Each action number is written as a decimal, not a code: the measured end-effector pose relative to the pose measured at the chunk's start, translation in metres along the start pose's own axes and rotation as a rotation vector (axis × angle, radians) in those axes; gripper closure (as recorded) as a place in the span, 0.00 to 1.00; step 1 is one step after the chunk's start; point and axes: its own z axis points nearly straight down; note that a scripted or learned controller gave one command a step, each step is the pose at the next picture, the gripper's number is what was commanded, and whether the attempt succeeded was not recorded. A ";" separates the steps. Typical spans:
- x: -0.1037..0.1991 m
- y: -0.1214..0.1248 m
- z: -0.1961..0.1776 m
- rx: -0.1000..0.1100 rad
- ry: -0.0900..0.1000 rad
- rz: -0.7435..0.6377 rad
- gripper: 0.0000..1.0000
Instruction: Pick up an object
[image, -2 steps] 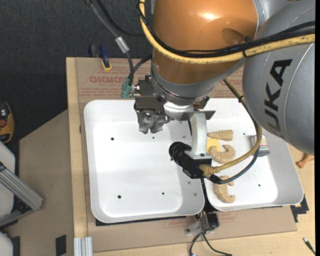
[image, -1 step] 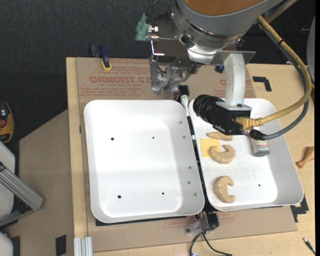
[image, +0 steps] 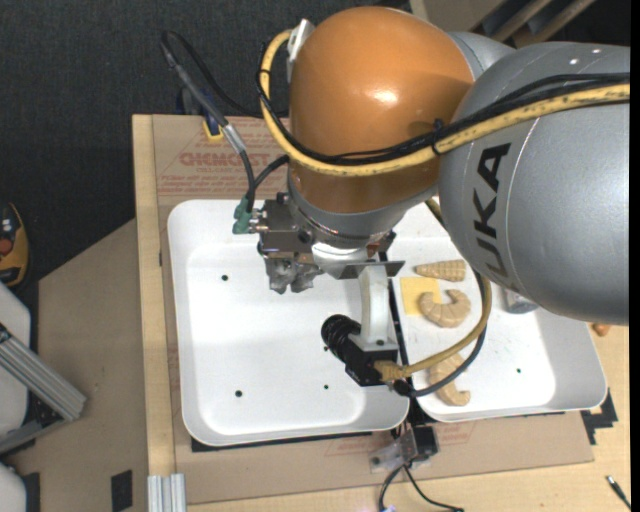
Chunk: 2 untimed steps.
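Observation:
My gripper (image: 291, 272) hangs over the upper middle of the left white bin (image: 215, 330), below the big orange wrist band. I see nothing under it or between its tips. In the right bin (image: 560, 375) lie several tan, croissant-like pieces: one ridged piece (image: 442, 270) at the top, a curled one (image: 448, 308) below it, and a curved one (image: 446, 386) near the front. A flat yellow piece (image: 413, 292) lies beside the curled one. The arm hides much of the right bin's back.
A black cable end with a yellow plug (image: 352, 354) dangles from the arm over the divide between the bins. The bins rest on a cardboard sheet (image: 150, 300). A small connector (image: 410, 445) lies on the bench's front edge.

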 end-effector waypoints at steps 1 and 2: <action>0.001 0.002 0.036 -0.010 0.005 -0.001 1.00; -0.001 0.000 -0.138 -0.036 0.018 -0.003 1.00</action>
